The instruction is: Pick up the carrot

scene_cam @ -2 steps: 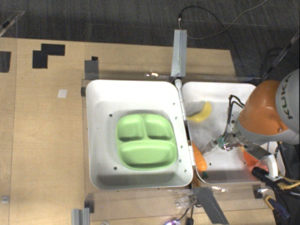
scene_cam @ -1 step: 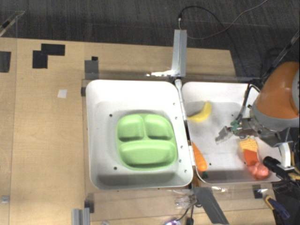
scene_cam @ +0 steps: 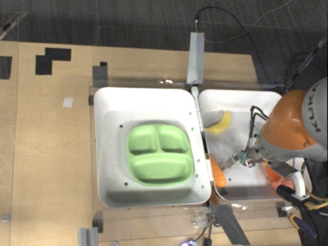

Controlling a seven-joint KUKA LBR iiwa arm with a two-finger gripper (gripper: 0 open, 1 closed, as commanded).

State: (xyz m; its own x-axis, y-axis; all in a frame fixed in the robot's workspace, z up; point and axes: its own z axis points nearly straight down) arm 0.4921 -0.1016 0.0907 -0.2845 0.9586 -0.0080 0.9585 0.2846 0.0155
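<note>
A: Where's the carrot?
B: The orange tapered carrot (scene_cam: 217, 174) lies in the right white bin (scene_cam: 237, 102), against its left wall near the front corner.
A: And the gripper?
B: The gripper (scene_cam: 241, 159) hangs just right of it, apart.
A: Anything else?
B: A yellow curved banana (scene_cam: 219, 123) behind; a green sectioned plastic plate (scene_cam: 159, 154) in the left bin (scene_cam: 110, 137).
</note>
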